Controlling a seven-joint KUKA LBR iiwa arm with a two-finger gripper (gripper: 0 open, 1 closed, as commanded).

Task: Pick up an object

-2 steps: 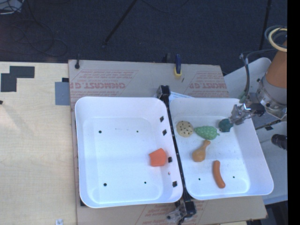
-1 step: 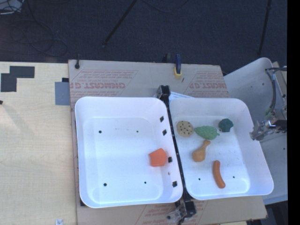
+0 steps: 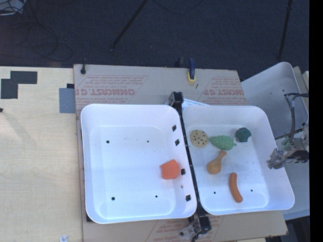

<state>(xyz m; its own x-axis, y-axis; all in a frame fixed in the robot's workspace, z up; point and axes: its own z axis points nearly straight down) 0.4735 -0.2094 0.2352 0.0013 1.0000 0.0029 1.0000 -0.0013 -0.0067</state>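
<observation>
The right bin (image 3: 275,195) holds several toy foods: a speckled round cookie (image 3: 199,138), a light green leaf (image 3: 222,142), a dark green broccoli piece (image 3: 243,134), a tan drumstick (image 3: 216,163) and an orange-red sausage (image 3: 235,187). An orange block (image 3: 170,169) lies in the left bin (image 3: 101,135), close to the divider. My gripper (image 3: 278,160) sits low at the right bin's outer right rim, beyond all the objects, with nothing visibly in it. The sausage and the broccoli are the pieces nearest to it.
The two bins stand side by side on a cardboard sheet (image 3: 151,87) with black clips (image 3: 176,99) along the shared wall. A pale wooden bench (image 3: 35,155) spreads to the left. A grey panel (image 3: 272,87) and thin cables (image 3: 292,115) stand beside the gripper.
</observation>
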